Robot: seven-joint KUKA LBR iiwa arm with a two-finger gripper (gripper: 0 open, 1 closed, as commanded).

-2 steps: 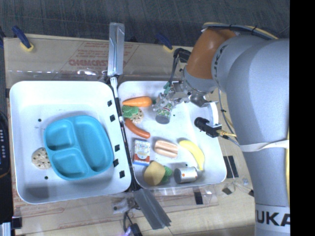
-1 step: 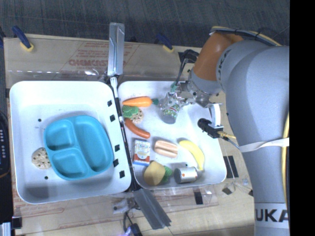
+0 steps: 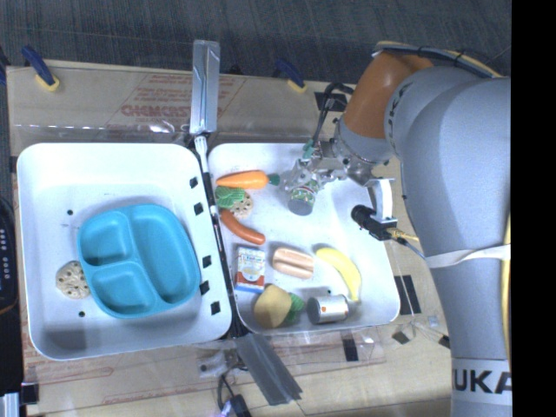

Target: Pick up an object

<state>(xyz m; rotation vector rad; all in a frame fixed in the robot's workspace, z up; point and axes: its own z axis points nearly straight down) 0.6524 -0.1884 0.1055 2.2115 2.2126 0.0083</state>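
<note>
My gripper [image 3: 301,183] hangs over the upper middle of the right bin [image 3: 382,298], reaching in from the right. Directly under its tip sits a small grey cylinder [image 3: 301,201]; whether it is gripped or only lies below is unclear. To the left of the gripper lie an orange carrot [image 3: 243,180], a cookie with a green piece [image 3: 233,200] and a red sausage [image 3: 241,227]. Lower in the bin are a small carton [image 3: 251,266], a hot dog bun [image 3: 293,261], a banana [image 3: 341,270], a yellow fruit [image 3: 272,305] and a silver can [image 3: 328,307].
The left bin [image 3: 43,172] holds a blue divided plate [image 3: 137,259] and a cookie [image 3: 73,278] at its left. A metal divider bar [image 3: 204,85] stands between the bins at the back. The arm's grey body [image 3: 452,172] covers the right bin's right side.
</note>
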